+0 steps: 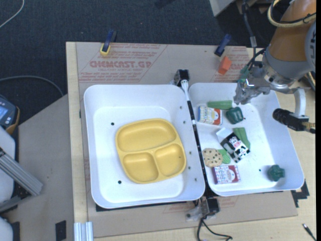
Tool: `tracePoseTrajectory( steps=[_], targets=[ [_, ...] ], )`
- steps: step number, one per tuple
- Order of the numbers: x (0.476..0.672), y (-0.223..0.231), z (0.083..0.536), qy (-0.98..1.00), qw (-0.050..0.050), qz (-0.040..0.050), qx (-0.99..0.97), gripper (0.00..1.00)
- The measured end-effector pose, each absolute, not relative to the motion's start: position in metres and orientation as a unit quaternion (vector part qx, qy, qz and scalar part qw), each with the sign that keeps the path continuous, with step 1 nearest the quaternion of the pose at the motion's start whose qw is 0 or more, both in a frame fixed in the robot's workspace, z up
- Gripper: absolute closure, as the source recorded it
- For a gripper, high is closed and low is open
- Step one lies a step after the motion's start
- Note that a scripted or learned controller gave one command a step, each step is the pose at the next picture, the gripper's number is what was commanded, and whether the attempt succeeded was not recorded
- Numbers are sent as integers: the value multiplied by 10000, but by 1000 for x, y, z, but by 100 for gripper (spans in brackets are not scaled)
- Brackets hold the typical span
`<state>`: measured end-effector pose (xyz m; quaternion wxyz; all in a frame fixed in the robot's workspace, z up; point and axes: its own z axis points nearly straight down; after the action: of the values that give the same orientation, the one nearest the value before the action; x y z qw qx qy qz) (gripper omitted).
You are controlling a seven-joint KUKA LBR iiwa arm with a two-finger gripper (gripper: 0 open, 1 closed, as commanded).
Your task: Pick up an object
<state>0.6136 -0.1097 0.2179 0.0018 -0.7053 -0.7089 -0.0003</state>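
My gripper (244,95) hangs over the far part of the right bin (288,149), just above a dark green round piece (234,116) and beside a flat green strip (219,104). Nothing shows between its fingers. Below lie a small white carton with a red band (209,115), a black and white cow-patterned toy (235,145) on a green piece (241,134), a spotted cookie (212,157), a red and white packet (226,174) and a dark green lump (275,172) at the near right.
The left bin (98,149) holds a yellow three-compartment tray (150,149). Clamps (106,43) and an orange block (224,64) sit on the cardboard at the far edge. The arm's orange band (296,19) rises at the upper right.
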Motion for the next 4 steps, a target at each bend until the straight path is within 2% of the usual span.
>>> tracePoseTrajectory(
  steps=[2,3,4],
  targets=[
    [596,-3,227,-7096,14,-10,-7046,100],
    [601,53,236,-7095,-5,-17,-7047,100],
    [596,81,217,-7083,23,15,-7059,100]
  ],
)
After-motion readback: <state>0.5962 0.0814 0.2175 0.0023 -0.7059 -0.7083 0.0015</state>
